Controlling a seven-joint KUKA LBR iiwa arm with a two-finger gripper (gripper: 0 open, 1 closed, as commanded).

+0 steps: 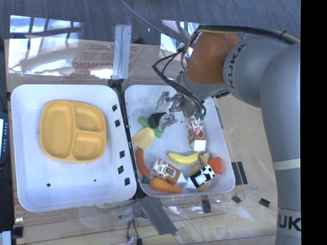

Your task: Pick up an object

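Nearest the camera, along the front wall of the right-hand shallow white plastic bin (225, 152), lie a smooth orange toy carrot (164, 186) with its long axis running left to right, a small printed brown-and-white carton (166, 170) set at a tilt, and a black-and-white cow-patterned block (203, 176) beside a small orange-red piece (216, 164). Just behind them a glossy yellow toy banana (184, 158) curves left to right, and a slim red-orange sausage shape (141, 163) runs along the bin's left wall. Farther in, a pale yellow rounded fruit (143, 137) sits next to a green piece (144, 122), and a brown-and-white printed packet (196, 132) points lengthwise toward the back (its lettering is too small to read). Above them hangs the metal two-finger gripper (171, 110), beside a dark object (156, 120); whether it is open or closed cannot be told. The left-hand white bin (25, 177) holds a matte yellow sectioned plastic plate (73, 130). The grey arm (265, 60) bears the letters "KUKA".
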